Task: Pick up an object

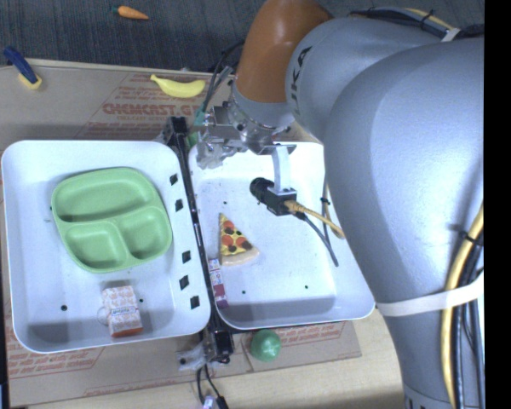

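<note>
A pizza slice [234, 241] lies in the right bin [311, 301], close to its left wall. In the left bin [25, 313] there is a green divided plate [111, 218], with a small orange-and-white carton [122, 310] near the front. My gripper [209, 150] hangs over the far left corner of the right bin, close to the divider between the bins. It is well behind the pizza slice, and I see nothing in it.
A yellow banana [179, 84] lies on the cardboard behind the bins. A green ball [265, 344] sits on the bench in front of the right bin. A carrot [132, 12] and a blue object [21, 66] lie far back left. The arm covers the right bin's right side.
</note>
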Controlling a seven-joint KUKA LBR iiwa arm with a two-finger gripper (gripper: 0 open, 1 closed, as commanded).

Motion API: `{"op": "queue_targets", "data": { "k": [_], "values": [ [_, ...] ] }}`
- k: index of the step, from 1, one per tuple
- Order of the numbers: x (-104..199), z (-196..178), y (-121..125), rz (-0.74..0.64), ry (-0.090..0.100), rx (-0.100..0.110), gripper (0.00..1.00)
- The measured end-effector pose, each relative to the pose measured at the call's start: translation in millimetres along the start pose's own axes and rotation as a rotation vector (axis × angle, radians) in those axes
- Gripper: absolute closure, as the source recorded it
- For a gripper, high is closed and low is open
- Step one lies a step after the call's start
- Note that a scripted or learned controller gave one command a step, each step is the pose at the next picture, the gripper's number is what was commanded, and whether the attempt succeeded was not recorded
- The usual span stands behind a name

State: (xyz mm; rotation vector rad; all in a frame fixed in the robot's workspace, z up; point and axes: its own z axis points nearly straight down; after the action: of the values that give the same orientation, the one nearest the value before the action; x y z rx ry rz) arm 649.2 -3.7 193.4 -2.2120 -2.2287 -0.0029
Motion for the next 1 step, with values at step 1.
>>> {"op": "queue_targets", "data": {
  "k": [1],
  "values": [
    [88.3,-17.8,7.7,0.000,0.000,0.002,1.00]
  ]
}}
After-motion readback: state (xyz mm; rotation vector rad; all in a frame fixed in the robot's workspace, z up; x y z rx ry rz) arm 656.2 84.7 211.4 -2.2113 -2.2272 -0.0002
